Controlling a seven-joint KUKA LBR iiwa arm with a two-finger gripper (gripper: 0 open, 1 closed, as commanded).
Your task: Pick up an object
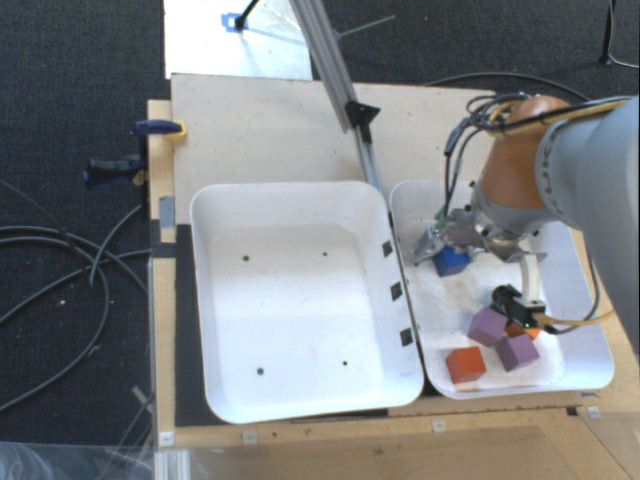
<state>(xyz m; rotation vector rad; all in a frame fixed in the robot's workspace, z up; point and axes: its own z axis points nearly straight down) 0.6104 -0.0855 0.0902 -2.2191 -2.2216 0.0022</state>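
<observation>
The jaws (pixel 437 243) sit low in the right bin (pixel 590 368), near its left wall — touching a blue block (pixel 452 260); whether they grip it, I cannot tell. The left bin (pixel 210 268) offers open room.

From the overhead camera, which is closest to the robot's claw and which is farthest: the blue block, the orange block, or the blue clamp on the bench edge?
1. Blue block: right at the claw, in the right bin.
2. Orange block: farther toward the front of the same bin.
3. Blue clamp: farthest, at the bench's left edge, beyond the left bin.
</observation>
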